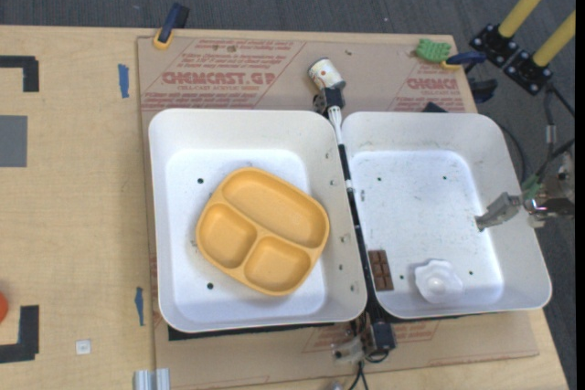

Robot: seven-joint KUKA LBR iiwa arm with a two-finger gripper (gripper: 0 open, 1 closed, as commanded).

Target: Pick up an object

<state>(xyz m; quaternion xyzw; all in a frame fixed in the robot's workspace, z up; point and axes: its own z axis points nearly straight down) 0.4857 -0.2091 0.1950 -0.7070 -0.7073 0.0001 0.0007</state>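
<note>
two shallow white bins sit side by side on a wooden bench, seen from above at a slant. taking the right bin as the landmark: inside it, near its front edge, lies a small white lumpy object, pale against the pale floor and hard to make out in detail. just to the left of that, against the bin's left wall, lies a small dark brown block that looks like a piece of chocolate. the rest of this bin's floor is bare and speckled with dark flecks.

in the left bin, directly left of the landmark, a yellow divided plate with three compartments rests flat, turned at an angle.

the gripper reaches in over the right bin's right wall, about midway along that side. one grey finger points in toward the bin floor; i cannot tell whether the fingers are spread or closed, and nothing is visibly between them.

as i judge it, the task is at its start: no object is lifted, all three lie in the bins, and the nearest candidates, the white object and the brown block, lie apart from the gripper, toward the front. approach, grasp and lift remain.
</note>
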